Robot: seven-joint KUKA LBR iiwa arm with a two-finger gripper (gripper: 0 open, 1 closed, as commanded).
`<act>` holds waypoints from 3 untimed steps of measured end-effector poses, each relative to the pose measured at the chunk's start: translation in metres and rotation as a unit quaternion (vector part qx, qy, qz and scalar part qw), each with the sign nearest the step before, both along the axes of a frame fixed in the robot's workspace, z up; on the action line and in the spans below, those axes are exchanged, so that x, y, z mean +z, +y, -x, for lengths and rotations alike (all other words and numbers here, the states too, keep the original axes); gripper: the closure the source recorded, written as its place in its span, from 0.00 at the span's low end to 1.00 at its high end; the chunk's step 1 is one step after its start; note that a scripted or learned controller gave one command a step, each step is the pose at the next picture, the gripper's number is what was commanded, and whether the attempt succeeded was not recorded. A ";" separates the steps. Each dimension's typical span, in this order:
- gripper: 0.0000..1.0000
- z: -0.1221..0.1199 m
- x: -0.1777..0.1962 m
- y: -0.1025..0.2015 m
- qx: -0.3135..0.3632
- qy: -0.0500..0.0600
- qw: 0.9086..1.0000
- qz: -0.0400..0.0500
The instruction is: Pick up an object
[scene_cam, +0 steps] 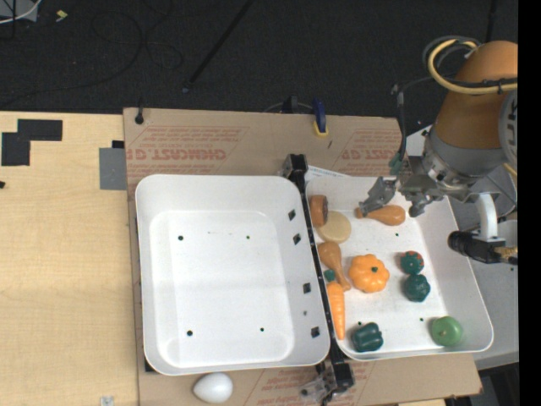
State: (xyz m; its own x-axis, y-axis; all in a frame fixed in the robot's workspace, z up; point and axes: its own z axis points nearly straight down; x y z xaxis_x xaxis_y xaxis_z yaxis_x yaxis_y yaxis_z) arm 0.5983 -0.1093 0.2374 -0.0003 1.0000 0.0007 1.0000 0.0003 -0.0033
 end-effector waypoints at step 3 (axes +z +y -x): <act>0.00 0.086 -0.131 0.007 -0.004 -0.003 1.000 0.001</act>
